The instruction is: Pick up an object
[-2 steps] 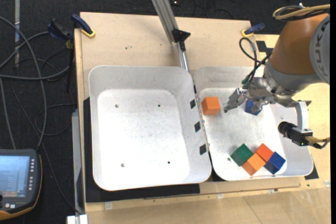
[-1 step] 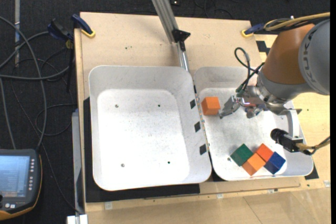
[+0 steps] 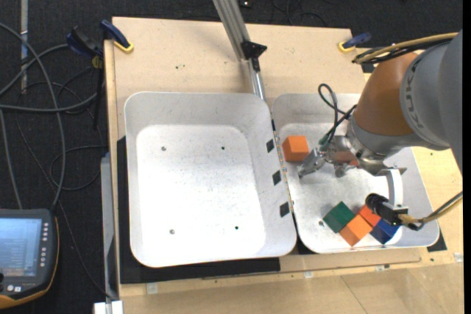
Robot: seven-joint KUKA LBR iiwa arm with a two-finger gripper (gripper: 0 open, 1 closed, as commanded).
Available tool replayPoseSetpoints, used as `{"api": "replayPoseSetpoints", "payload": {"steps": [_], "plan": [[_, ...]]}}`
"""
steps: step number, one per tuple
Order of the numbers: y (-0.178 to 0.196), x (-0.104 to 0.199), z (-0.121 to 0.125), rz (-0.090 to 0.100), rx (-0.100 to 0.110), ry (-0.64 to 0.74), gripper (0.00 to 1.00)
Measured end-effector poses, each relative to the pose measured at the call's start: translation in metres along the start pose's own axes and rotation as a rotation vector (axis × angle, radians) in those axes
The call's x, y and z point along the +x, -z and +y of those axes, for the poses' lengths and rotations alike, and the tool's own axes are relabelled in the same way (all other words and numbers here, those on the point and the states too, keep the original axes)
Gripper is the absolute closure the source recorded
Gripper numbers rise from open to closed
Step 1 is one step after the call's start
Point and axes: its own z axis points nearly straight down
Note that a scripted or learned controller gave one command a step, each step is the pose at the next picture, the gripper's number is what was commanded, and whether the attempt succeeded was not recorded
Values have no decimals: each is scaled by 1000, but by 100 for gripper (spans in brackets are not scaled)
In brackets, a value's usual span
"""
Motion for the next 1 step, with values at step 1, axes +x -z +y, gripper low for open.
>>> {"api": "replayPoseSetpoints", "payload": {"steps": [1], "plan": [[14, 0, 2, 0, -6, 0, 100]]}}
